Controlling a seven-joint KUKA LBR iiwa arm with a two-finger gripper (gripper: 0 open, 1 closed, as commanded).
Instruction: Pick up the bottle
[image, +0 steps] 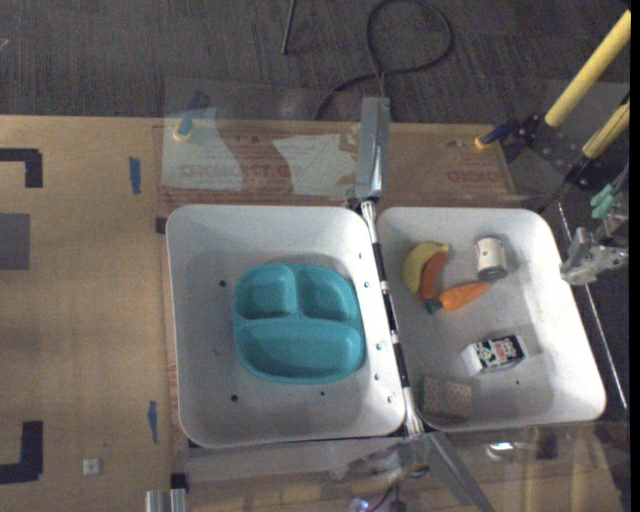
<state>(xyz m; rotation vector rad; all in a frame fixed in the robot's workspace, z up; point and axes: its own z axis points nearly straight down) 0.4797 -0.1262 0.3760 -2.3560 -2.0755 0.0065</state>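
Meanwhile, pick not begun: bottle (490, 257) lies untouched near back of right bin (570, 340), beside banana (420, 262) and carrot (462, 296). Gripper (588, 258) hovers off bin's right rim, apart from bottle; whether open or closed, cannot tell. Milk carton (495, 354) sits nearer front, cracker (446, 397) at front-left corner. Teal tray (297, 322) occupies left bin (200, 400). Nothing blocks 1 direct reach.

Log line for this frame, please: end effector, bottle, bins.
end effector: at right bin's right rim, nothing visibly held | bottle: lying in right bin, far side, untouched | left bin: teal tray
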